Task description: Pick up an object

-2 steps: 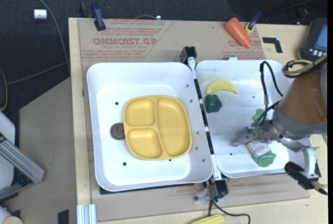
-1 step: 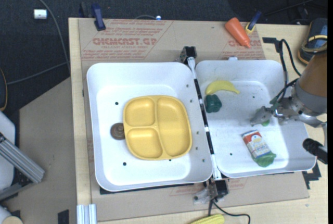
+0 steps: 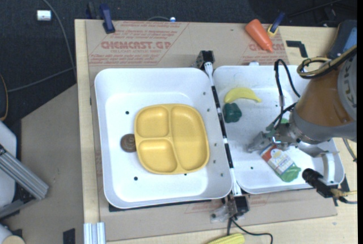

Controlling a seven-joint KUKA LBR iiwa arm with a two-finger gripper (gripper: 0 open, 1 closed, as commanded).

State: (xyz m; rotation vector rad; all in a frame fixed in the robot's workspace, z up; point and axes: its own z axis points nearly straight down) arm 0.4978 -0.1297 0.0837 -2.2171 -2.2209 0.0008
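Gripper (image 3: pixel 265 142) low in the right white bin (image 3: pixel 249 172).
A flat red, white and green packet (image 3: pixel 281 162) lies just beside it; I cannot tell its grip state.

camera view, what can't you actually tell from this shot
- Gripper: small and blurred under the arm's wrist, so finger state and any hold are unreadable.
- Red and green packet: its upper end runs under the gripper; contact unclear, label too small to read.
- Brown round object: partly hidden behind the yellow divided plate.
- Green object: too small to identify beside the banana.
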